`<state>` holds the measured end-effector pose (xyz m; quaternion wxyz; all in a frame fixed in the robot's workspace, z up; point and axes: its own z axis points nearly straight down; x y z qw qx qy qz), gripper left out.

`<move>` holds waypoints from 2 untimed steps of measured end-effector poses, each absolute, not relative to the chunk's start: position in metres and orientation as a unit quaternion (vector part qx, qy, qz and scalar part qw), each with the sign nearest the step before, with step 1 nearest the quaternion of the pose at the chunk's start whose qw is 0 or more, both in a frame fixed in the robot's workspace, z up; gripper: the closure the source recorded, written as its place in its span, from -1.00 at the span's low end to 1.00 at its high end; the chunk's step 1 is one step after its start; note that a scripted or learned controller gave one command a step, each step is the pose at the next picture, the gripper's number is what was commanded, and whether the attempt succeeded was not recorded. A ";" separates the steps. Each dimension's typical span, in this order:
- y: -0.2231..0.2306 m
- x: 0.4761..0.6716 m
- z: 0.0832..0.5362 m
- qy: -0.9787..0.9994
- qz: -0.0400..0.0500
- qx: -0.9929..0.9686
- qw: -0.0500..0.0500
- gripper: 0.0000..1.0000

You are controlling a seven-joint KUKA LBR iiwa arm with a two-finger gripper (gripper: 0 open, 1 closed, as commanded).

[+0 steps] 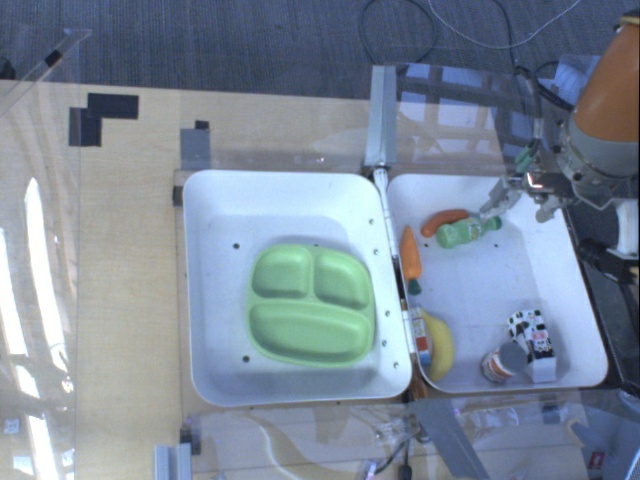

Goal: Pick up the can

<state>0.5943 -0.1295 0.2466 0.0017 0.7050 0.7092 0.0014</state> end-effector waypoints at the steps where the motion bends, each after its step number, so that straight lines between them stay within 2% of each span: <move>1: -0.055 0.580 0.277 0.696 0.002 0.718 0.002 -1.00; 2: -0.095 0.601 0.146 0.748 0.001 0.663 0.001 -1.00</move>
